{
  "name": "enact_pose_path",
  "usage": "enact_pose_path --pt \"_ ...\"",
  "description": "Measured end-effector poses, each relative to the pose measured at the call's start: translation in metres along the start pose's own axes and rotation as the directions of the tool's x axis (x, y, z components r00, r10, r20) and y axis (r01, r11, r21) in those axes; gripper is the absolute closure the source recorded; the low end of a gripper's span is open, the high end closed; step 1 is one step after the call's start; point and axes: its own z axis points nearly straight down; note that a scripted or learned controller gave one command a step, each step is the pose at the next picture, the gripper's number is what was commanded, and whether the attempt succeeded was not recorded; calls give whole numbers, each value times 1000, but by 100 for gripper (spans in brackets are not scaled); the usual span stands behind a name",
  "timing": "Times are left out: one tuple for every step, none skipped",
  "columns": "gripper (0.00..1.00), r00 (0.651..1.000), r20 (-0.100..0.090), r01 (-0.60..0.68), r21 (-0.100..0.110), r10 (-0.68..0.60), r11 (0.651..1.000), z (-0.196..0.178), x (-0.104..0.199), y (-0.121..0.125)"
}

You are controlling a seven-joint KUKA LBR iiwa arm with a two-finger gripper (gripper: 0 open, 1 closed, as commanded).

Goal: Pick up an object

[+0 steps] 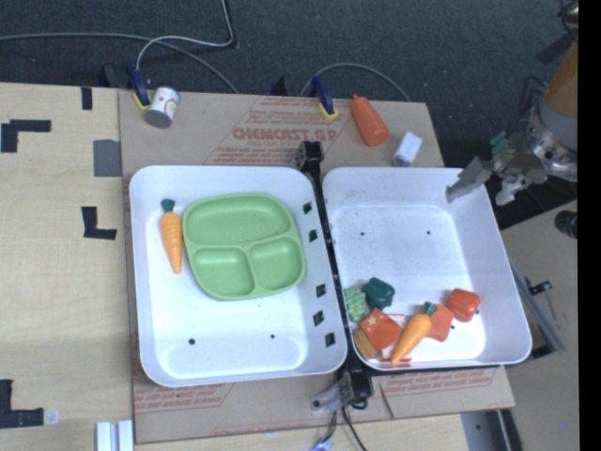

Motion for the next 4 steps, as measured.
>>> enact_pose_path --pt "0 1000 -1 0 2 0 1000 99 8 -57" --pt "0 1000 -1 1 2 -1 1000 144 65 -50" --pt "0 1000 1 -1 -4 1 1000 179 107 -72" --pt "0 1000 2 -1 -2 1 1000 148 25 39"
